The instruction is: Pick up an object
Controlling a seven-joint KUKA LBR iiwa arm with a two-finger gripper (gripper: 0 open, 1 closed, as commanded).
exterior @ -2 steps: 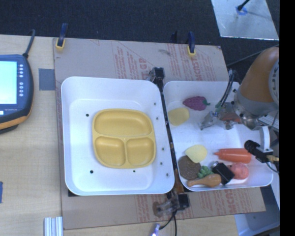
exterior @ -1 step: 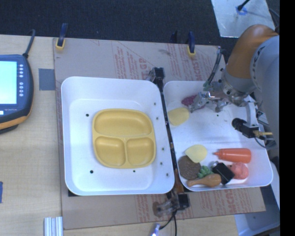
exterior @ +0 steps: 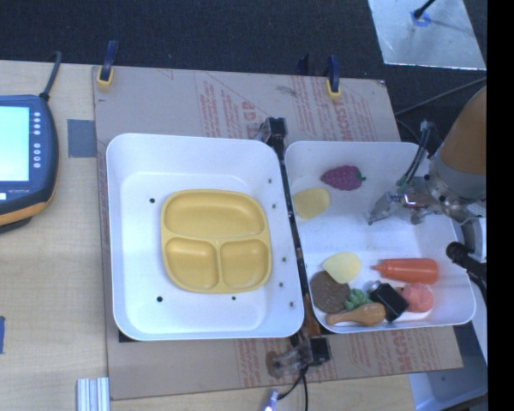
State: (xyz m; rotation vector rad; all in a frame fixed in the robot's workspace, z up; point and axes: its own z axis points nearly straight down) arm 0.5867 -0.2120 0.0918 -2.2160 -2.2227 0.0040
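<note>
The right bin point(exterior: 373, 154) holds several toy foods. Among them are a purple berry cluster point(exterior: 342, 177), a pale yellow disc point(exterior: 311, 202), a yellow lemon-like piece point(exterior: 342, 266), an orange-red carrot shape point(exterior: 407, 270), a brown patty point(exterior: 329, 291), a small green piece point(exterior: 355, 299), a black block point(exterior: 387, 301), a pink piece point(exterior: 418, 298) and a tan drumstick point(exterior: 357, 317). My gripper point(exterior: 396, 212) hangs over the bin's right middle, above bare floor between the berry cluster and the carrot shape. It is open, with nothing between its fingers.
The left bin point(exterior: 137, 169) carries a yellow three-compartment tray point(exterior: 216, 238). A handheld controller with a screen point(exterior: 8, 161) lies on the bench at the far left. Clamps point(exterior: 332, 75) hold the cardboard sheet under the bins. The arm's orange-banded body point(exterior: 467, 135) enters from the right.
</note>
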